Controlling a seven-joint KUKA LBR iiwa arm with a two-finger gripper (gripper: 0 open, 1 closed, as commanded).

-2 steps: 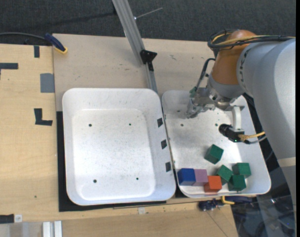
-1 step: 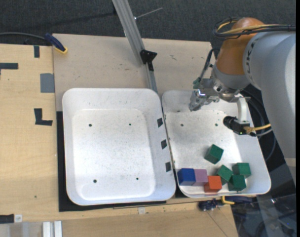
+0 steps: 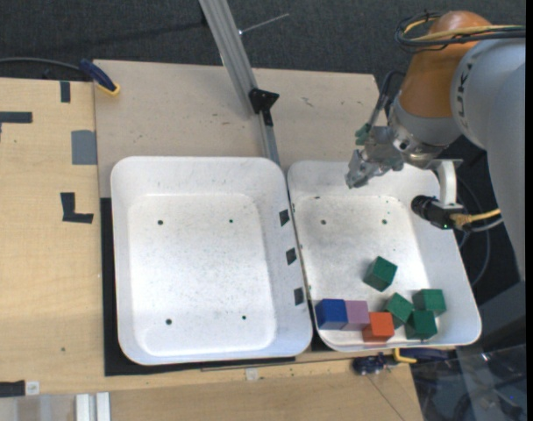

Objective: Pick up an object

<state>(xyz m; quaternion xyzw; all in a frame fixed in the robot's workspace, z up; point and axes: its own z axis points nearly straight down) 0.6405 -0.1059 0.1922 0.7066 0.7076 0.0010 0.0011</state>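
Wooden bench point(image 3: 188, 112) bearing two shallow white bins side by side. The blocks lie in the right bin point(image 3: 337, 235): a lone green block point(image 3: 380, 273) near its middle, and beyond it a cluster at the near edge with a blue block point(image 3: 331, 312), a purple block point(image 3: 357, 312) and an orange block point(image 3: 380, 324). The gripper point(image 3: 361, 174) hangs over the same bin's far rim, so the green block lies toward the near edge and slightly right. Nothing shows between its tips; their opening cannot be judged. The arm point(image 3: 442, 77) bends down from the right.
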